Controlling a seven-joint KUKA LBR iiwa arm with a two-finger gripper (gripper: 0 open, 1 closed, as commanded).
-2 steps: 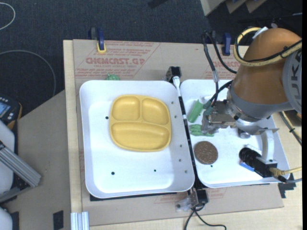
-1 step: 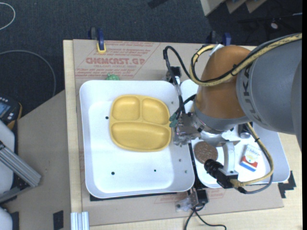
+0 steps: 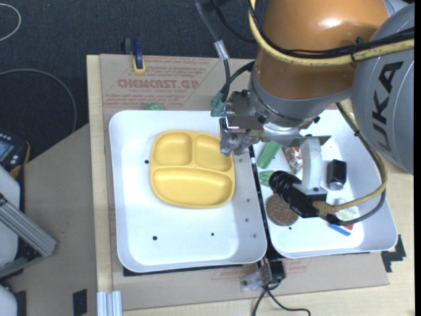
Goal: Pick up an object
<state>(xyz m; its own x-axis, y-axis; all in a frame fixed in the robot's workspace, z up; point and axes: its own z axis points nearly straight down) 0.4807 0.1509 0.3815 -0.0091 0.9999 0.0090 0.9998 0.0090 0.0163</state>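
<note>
A yellow divided plate point(image 3: 191, 170) lies in the left bin point(image 3: 138, 242), toward its upper middle. My gripper point(image 3: 231, 140) hangs low over the plate's upper right corner, close to the ridge between the two bins. The arm's big orange and grey body covers the upper part of the right bin point(image 3: 368, 236). In that bin I see a green piece point(image 3: 268, 155), a brown round disc point(image 3: 281, 211), a small black block point(image 3: 337, 173) and a red, white and blue packet point(image 3: 342, 224) near the front.
A small green thing point(image 3: 154, 106) sits on the brown board point(image 3: 164, 78) just beyond the left bin's far rim. A blue and yellow clamp point(image 3: 137, 54) grips the board's far edge. Cables run across the dark floor behind.
</note>
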